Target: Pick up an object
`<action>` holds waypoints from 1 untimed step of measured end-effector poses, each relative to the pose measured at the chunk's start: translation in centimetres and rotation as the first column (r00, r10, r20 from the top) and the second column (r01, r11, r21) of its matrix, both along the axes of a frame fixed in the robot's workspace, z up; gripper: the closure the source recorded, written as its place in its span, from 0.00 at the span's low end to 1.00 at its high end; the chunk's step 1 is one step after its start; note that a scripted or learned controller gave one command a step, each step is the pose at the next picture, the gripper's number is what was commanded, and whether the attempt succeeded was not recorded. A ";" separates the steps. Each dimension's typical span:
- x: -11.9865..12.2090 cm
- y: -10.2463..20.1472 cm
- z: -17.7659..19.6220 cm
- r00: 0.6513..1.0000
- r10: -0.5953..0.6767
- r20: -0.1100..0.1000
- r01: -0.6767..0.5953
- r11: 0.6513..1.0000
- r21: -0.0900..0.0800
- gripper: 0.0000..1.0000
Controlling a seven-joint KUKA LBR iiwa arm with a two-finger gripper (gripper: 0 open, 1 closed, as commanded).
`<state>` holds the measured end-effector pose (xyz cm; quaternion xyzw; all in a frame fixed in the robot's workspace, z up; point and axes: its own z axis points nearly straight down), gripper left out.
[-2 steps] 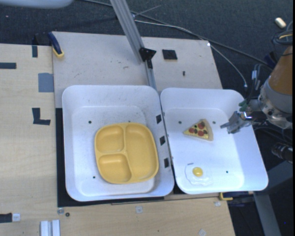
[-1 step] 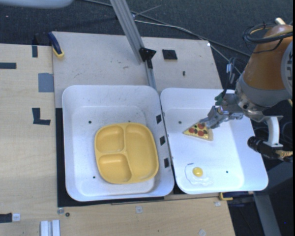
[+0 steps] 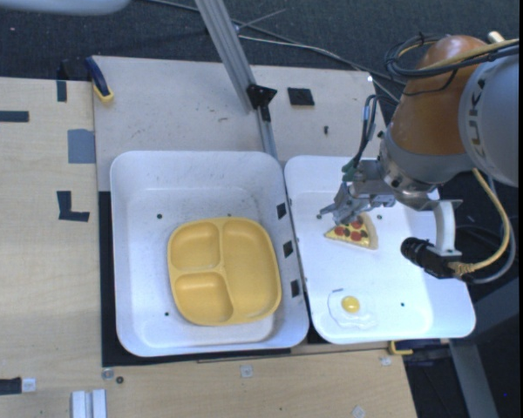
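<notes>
My gripper [image 3: 356, 205] hangs low in the right bin [image 3: 418, 320], its fingers spread apart, tips just above the upper edge of one pizza slice [image 3: 353, 232]; nothing sits between them. One fried egg [image 3: 349, 307] lies nearer the front. The left bin [image 3: 139, 181] holds one yellow divided plate [image 3: 224, 270].
</notes>
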<state>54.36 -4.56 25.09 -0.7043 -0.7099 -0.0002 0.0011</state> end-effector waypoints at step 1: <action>0.8 5.7 -1.5 1.000 -0.001 -0.002 0.001 1.000 -0.001 1.00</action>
